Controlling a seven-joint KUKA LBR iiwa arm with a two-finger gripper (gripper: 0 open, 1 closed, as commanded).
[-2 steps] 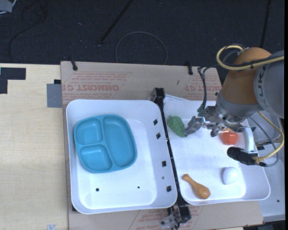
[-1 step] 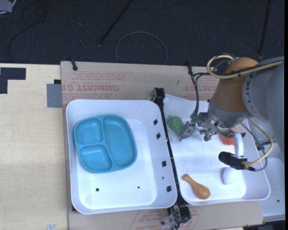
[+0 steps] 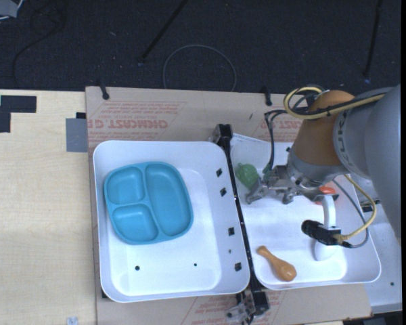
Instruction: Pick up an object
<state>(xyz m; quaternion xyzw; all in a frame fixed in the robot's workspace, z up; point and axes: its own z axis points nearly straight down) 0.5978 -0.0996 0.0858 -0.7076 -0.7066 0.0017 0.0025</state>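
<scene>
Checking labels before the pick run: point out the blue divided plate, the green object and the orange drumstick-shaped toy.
blue divided plate [image 3: 149,202]: camera view, centre ridge between compartments.
green object [image 3: 246,175]: camera view, middle of its body.
orange drumstick-shaped toy [image 3: 278,264]: camera view, where handle meets bulb.

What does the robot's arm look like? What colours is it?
The arm is thick, round and grey, with a shiny orange band above the wrist. Yellow and black cables loop over the top of it. At its end sits a small grey metal gripper.
</scene>
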